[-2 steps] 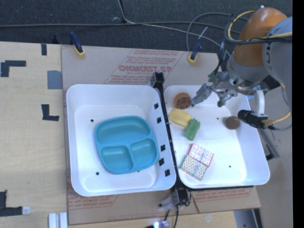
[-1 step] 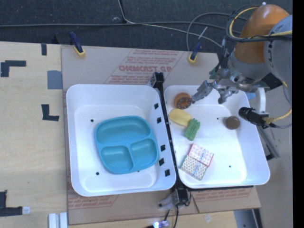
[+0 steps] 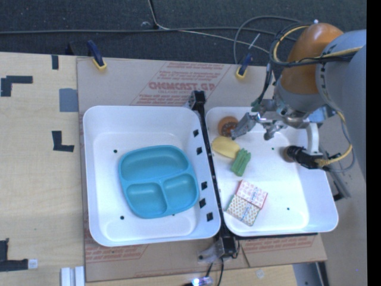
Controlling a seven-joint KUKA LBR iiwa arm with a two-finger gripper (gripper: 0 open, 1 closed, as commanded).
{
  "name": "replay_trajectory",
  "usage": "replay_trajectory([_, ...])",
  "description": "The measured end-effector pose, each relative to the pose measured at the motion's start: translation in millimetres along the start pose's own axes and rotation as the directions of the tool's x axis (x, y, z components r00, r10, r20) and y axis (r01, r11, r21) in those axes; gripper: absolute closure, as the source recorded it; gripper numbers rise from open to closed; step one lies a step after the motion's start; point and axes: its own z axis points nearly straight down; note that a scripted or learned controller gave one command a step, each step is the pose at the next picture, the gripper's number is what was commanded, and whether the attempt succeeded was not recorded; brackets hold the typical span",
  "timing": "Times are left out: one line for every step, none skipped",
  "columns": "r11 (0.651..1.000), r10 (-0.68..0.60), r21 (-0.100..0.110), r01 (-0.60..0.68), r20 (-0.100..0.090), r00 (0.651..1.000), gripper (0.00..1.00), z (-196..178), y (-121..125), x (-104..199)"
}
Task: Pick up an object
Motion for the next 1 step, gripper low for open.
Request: replay_trajectory([1.0,0.0,0.0,0.0,0.0,1.0,0.0,43.9,-0.5,-0.2])
